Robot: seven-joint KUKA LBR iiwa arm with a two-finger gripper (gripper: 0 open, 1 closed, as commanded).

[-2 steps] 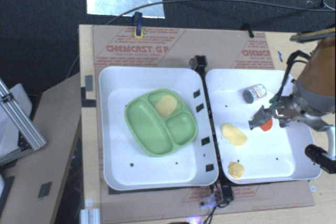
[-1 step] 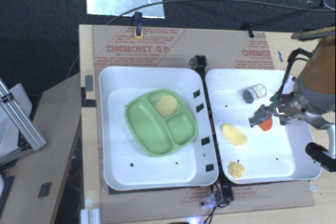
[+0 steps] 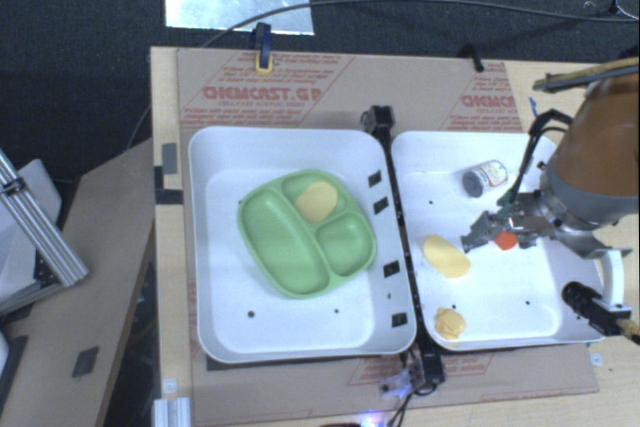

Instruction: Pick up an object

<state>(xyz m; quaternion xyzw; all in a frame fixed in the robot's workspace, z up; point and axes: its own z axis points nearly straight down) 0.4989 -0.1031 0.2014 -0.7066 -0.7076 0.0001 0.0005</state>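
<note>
Claw [image 3: 478, 237] over right bin [image 3: 480, 335], finger state cannot be told; lower squarely over yellow lump [image 3: 446, 256] just beside, then grip.

A: What sits in the left bin [image 3: 215, 245]?
B: A tray [image 3: 290, 250] at its middle, a lump [image 3: 318, 201] in the tray's far compartment.
A: And the right bin [image 3: 440, 160]?
B: Can [image 3: 485, 178] near the far edge, one lump [image 3: 446, 256] by the left wall, another [image 3: 449, 322] in the near-left corner
</note>
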